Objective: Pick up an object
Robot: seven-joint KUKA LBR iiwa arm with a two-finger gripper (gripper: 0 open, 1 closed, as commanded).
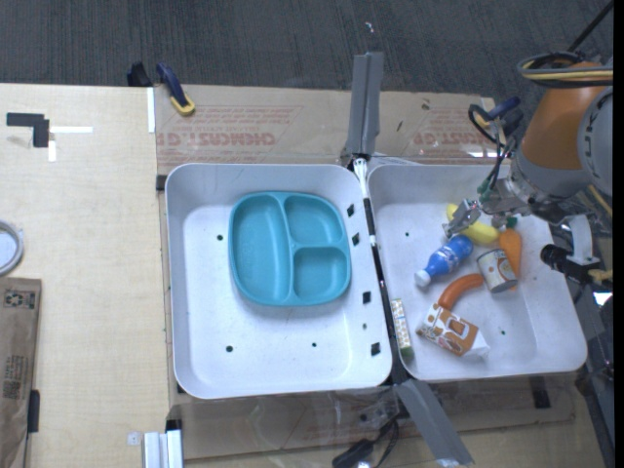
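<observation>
White bins [185, 291] on cardboard, dark carpet behind; my gripper [464, 217] is over the lemon [480, 231], finger state unreadable, arm cut off right.

"CHEMCO" reversed on cardboard sheet [263, 125]

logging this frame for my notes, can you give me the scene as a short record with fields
left bin: blue divided plate
right bin: bottle, banana, carrot, can, sausage, carton
gripper: low over the right bin's far part, beside the banana
arm: reaches in from the right
held: nothing seen between the fingers
</observation>
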